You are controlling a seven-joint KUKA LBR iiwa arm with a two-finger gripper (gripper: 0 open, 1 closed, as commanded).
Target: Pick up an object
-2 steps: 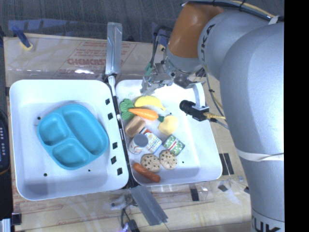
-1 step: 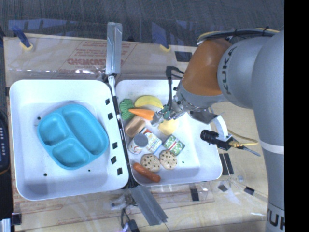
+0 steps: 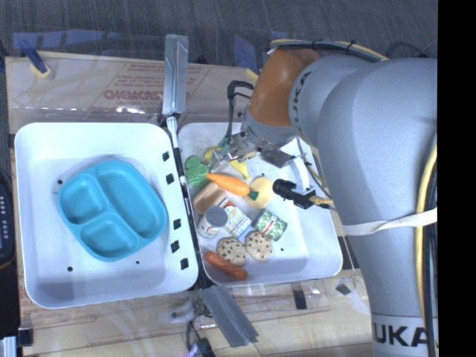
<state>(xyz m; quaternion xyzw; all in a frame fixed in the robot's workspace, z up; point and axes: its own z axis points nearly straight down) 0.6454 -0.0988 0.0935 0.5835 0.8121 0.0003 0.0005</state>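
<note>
Camera view: the grey arm [image 3: 357,147] reaches in from the right, and its tool [image 3: 236,149] is down in the far part of the right bin [image 3: 323,255], above a heap of toy food. The wrist and the orange band hide the tool from this angle, so I cannot tell how it stands or whether anything is caught in it.

The things on offer all lie in the right bin. Right under the tool is something yellow [image 3: 218,155], partly covered, next to a green leafy piece [image 3: 195,171]. Just nearer lie a carrot [image 3: 227,184], a pear-like fruit [image 3: 261,190] and a bread roll [image 3: 207,195], crowded together and touching. Nearer the front edge are a small can [image 3: 215,219], a green packet [image 3: 270,225], two cookies [image 3: 245,248] and a sausage [image 3: 225,266]. The left bin [image 3: 37,147] holds a blue divided plate [image 3: 111,209].

To do this step well, I judge the tool should settle on one piece alone, most likely the yellow one beneath it, and come straight down so the carrot and the green piece are not dragged along. The bin wall and the divider [image 3: 175,76] are close, so a lift straight up looks safest. A slow rise would show early whether the piece has really come away.
</note>
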